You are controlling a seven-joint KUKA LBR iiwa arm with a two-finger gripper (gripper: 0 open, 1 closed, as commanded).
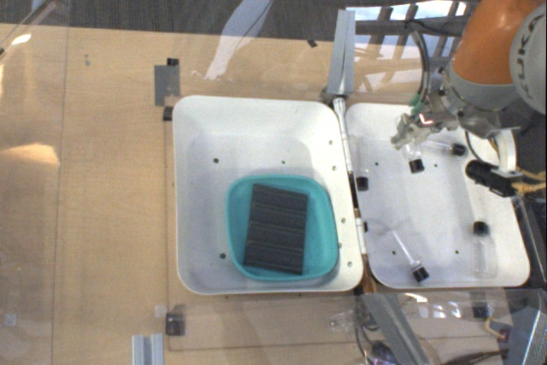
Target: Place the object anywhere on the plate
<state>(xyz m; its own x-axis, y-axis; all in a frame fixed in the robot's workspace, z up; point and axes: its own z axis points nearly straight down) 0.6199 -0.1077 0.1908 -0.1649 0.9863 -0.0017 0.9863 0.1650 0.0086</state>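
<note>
so my pincer [414, 126] is hanging over the far edge of the right bin [444, 269], can't tell its state from here, and the dark ridged block [276, 228] is lying flat on the teal plate [323, 222] in the left bin [197, 184].

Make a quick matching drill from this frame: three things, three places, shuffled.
Things:
1. teal plate
2. dark grey ridged block
3. arm

Places:
A. over the right bin's far edge
B. lying on the plate
C. in the left bin, near side

Pairs: 1-C, 2-B, 3-A. The left bin sits beside the right bin.
</note>
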